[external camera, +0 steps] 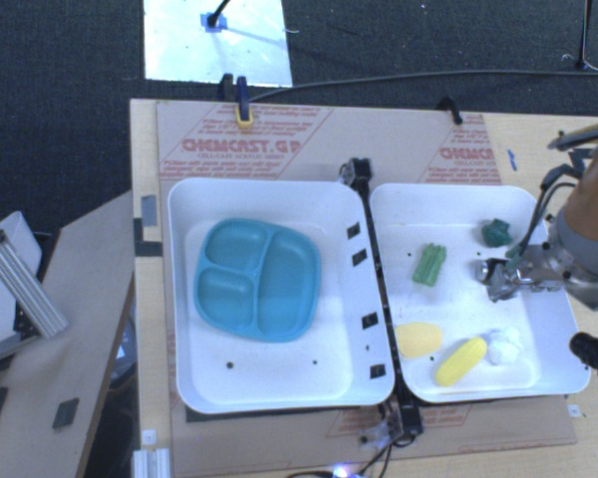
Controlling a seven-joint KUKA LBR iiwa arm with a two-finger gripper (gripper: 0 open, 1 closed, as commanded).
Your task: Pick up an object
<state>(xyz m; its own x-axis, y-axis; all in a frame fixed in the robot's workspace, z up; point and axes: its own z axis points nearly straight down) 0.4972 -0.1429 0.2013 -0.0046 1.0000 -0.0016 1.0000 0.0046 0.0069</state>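
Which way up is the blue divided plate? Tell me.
Right way up: the blue divided plate lies flat in the left bin, compartments facing up.

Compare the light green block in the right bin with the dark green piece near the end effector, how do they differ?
The light green block is pale, elongated and ridged; the dark green piece is deep teal, compact and lumpy. The block looks larger than the piece. The block lies mid-bin toward the divider, while the piece sits near the far right corner, closer to the end effector. Both rest loose on the right bin floor.

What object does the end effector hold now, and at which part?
Nothing is visibly held. The end effector hangs over the right bin, apart from the green block and dark green piece.
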